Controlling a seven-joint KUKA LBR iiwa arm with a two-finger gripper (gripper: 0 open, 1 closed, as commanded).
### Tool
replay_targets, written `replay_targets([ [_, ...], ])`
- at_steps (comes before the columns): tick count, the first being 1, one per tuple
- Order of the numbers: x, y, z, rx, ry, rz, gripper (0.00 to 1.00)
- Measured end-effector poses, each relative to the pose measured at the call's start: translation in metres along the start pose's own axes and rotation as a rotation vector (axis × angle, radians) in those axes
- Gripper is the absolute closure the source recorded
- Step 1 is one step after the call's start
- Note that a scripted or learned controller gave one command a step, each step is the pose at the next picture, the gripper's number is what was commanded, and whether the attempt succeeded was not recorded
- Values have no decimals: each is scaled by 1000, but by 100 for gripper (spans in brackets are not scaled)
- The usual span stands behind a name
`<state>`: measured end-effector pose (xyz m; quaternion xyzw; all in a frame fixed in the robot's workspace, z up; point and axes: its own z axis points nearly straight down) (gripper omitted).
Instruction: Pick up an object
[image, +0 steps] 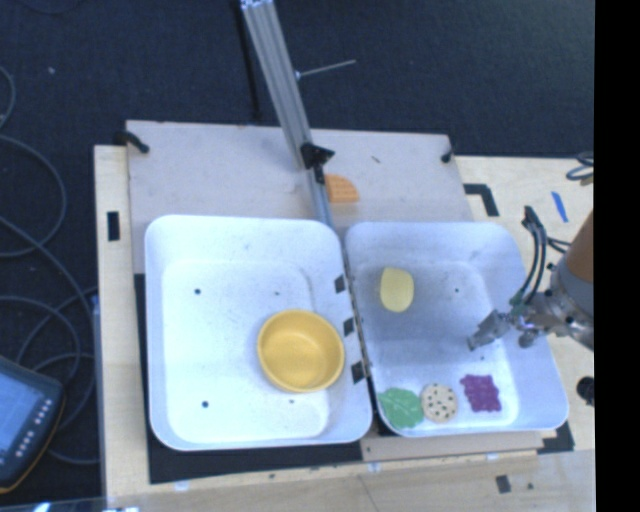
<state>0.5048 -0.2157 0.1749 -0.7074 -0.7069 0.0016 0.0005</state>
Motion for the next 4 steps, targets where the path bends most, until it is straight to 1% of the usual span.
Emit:
replay_targets([
  [1,-10,-3,59,2,1,1,0],
  [2,-10,0,44,-9,-1,4,100],
  [3,-3,4,-4,-10,-1,-5,100],
  [4,-2,11,-67,-12,-2,-5,100],
])
